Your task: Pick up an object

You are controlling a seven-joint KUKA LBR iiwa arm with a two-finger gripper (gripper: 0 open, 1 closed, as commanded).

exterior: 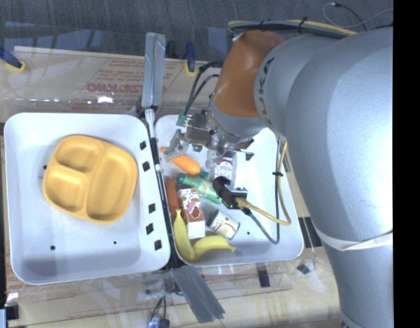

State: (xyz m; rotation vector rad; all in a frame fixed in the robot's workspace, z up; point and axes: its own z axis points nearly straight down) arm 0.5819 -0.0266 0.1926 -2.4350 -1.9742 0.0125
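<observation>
The arm is reaching down into the right bin (286, 241), its gripper (208, 144) hanging over the clutter crowded along that bin's left wall; whether the pincer is open or closed cannot be told. A carrot (185, 164), a green item (199, 185), a small carton (191, 206) and a banana (193, 244) are lying there as candidates. A yellow divided plate (90, 178) is resting mid-left bin (26, 251), probably leaving the picking to the right bin.

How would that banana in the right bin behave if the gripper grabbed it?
The banana is curved and smooth, so it may pivot or slip between two fingers. It looks like a toy, so probably light and stiff. It lies against the bin wall, leaving little room for fingers.
</observation>
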